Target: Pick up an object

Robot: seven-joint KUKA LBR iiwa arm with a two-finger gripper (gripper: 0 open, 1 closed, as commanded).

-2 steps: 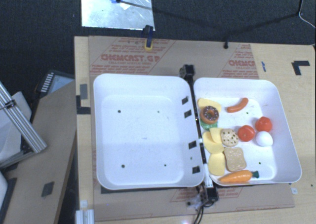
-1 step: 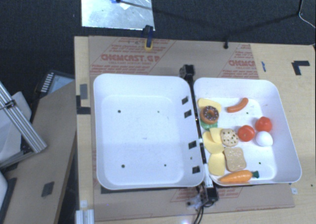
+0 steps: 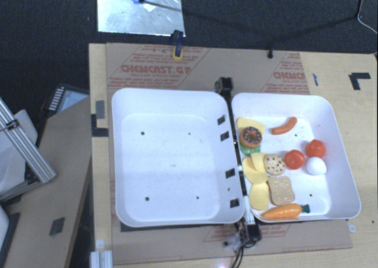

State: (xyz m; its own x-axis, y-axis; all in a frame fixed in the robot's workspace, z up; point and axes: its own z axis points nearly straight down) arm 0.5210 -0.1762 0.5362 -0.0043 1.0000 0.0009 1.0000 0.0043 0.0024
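Note:
The right bin (image 3: 339, 160) holds a cluster of toy foods. A sausage (image 3: 284, 126) lies near its back. A chocolate donut (image 3: 251, 136) rests on a yellow piece at the left wall. Two red tomatoes (image 3: 315, 147) (image 3: 294, 159) and a white egg (image 3: 316, 167) sit toward the right. A cookie (image 3: 274, 164), a bread slice (image 3: 281, 190), yellow pieces (image 3: 258, 195) and a carrot (image 3: 283, 212) lie along the front.
The left bin (image 3: 171, 157) stands beside the right one, joined by black clips (image 3: 224, 137). Both rest on a brown board (image 3: 159, 69). A metal sheet (image 3: 139, 1) lies at the back, and an aluminium frame (image 3: 23, 149) stands at the far left.

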